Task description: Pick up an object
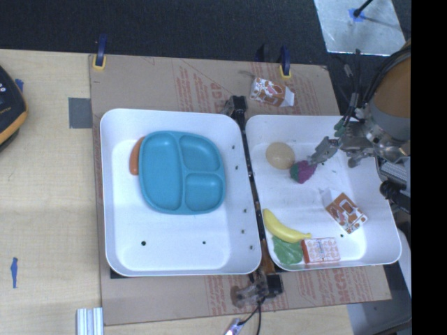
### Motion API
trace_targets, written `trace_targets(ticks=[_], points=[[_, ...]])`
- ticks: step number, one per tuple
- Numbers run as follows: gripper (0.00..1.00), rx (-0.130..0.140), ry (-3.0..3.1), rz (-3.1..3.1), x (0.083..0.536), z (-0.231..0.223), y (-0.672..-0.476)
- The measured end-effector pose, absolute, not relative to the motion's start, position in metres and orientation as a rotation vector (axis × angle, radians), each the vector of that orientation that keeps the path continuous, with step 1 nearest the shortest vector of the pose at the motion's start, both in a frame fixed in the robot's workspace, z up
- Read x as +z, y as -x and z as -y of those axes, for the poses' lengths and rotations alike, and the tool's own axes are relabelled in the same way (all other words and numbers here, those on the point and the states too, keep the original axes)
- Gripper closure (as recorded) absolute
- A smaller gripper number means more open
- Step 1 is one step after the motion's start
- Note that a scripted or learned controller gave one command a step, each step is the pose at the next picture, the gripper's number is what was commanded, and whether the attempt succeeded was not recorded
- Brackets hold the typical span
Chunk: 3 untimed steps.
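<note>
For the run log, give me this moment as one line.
gripper low in right bin | tips beside purple toy | nothing seen held | blue plate in left bin

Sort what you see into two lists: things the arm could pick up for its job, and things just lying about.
Job:
gripper
purple toy
beige ball
banana
green toy
two small packets
blue plate

Lying about:
packet on the cardboard
blue clamps
grey tape

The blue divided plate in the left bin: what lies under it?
An orange object pokes out from under the left edge of the blue divided plate. The plate covers the rest, so its shape cannot be told.
</note>
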State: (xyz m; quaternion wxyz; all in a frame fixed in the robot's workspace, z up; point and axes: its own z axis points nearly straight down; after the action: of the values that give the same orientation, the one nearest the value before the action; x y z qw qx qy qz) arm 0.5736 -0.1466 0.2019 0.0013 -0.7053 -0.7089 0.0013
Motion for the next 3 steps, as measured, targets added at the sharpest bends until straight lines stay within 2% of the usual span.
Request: trace_targets(ticks=[1, 2, 3], points=[[0.00, 0.010, 2.210, 2.224, 0.090, 0.134, -0.617], [1.00, 0.009, 2.210, 2.228, 0.102, 0.135, -0.618], [1.00, 0.006, 2.212, 2.227, 0.092, 0.102, -0.611]])
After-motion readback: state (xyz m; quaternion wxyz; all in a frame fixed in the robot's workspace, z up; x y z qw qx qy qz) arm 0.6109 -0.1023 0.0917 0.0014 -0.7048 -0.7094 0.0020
